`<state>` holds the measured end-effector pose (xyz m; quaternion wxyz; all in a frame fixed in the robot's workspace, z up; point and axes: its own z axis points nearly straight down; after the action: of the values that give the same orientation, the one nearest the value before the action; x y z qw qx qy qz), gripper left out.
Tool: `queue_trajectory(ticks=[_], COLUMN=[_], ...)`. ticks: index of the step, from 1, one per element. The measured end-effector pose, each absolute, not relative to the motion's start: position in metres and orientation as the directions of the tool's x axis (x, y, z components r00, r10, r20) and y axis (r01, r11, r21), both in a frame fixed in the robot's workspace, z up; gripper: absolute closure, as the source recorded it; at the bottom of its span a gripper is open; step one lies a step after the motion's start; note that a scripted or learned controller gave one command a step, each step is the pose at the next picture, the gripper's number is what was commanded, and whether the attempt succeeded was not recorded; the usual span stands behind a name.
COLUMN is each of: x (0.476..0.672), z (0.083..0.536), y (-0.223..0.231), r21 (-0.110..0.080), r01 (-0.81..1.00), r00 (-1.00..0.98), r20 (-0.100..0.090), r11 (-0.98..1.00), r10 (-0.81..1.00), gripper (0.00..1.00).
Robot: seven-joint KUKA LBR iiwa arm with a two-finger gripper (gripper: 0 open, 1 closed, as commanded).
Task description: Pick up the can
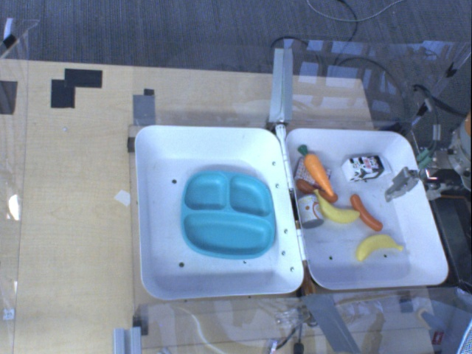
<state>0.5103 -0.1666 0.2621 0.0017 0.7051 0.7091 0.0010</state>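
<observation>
Bananas [379,247] lie nearest — can [309,209] on its side at the bin's [424,271] left edge; my gripper [403,184] hovers apart, fingers spread, empty.

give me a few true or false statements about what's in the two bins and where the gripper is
1. The blue divided tray lies in the left bin. True.
2. The carrot lies in the left bin. False: it is in the right bin, near the can.
3. The gripper holds the can. False: it sits at the right bin's right side, apart from the can.
4. Two bananas lie in the right bin. True.
</observation>
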Motion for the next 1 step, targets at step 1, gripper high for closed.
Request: queue_trajectory(ticks=[1], x=[0.5745], z=[0.2063], y=[-0.1911], r21=[0.005], r01=[0.954], r00=[-0.299], r20=[-0.003], r11=[0.299], r10=[0.954], gripper=[0.00])
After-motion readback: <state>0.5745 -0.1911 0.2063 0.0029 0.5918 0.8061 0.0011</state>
